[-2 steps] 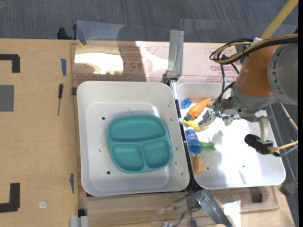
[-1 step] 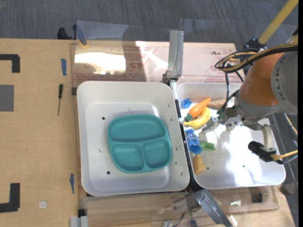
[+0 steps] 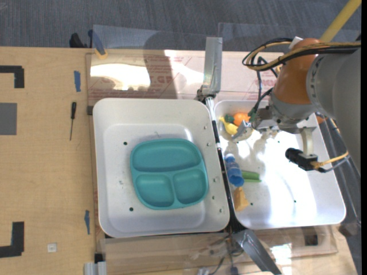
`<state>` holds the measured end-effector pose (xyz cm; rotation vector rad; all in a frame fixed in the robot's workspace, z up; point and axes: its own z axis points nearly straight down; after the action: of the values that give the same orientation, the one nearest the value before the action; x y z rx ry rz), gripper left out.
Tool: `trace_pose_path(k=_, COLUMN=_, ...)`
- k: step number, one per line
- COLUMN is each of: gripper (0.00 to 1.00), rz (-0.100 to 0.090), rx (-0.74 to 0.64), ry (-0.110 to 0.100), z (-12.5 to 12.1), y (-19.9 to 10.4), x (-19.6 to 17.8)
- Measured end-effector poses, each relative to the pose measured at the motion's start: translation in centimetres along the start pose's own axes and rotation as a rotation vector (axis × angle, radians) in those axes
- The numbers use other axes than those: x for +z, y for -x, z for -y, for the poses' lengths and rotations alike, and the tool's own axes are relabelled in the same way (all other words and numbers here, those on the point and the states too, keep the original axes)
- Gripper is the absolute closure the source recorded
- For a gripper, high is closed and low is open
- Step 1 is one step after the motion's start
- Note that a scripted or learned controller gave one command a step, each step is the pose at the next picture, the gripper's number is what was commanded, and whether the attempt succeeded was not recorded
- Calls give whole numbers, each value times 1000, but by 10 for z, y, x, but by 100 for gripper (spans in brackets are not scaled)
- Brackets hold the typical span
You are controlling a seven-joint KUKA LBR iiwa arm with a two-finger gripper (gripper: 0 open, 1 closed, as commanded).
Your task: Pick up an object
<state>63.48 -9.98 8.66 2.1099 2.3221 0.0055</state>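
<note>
Small objects lie along the left side of the right bin [image 3: 321, 211]. An orange ball [image 3: 240, 118], a yellow piece [image 3: 230, 129] and a small green piece [image 3: 228, 119] cluster at the far left corner. Nearer the front lie a blue object [image 3: 233, 171], a green stick [image 3: 250, 176] and a yellow-orange wedge [image 3: 239, 200]. My gripper [image 3: 252, 128] hangs low over the far left part of this bin, right beside the orange ball and the yellow piece. I see nothing clearly held in it.
The left bin [image 3: 109, 153] holds a teal divided plate [image 3: 168, 172]. A metal divider post [image 3: 213, 67] stands behind the bins. The grey arm with its orange band [image 3: 295, 79] and cables crosses the right bin's far right. A black fitting [image 3: 299, 157] sticks out over the bin.
</note>
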Motion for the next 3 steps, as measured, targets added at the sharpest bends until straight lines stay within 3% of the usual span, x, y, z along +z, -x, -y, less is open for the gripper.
trace_pose_path(k=1, gripper=0, rz=-10, rx=-69, ry=-44, z=-24, y=6, x=-1)
trace_pose_path(k=2, gripper=0, rz=1, rx=-52, ry=0, z=41, y=0, x=-1)
trace_pose_path(k=3, gripper=0, rz=-7, rx=115, ry=-29, z=-26, y=13, x=2)
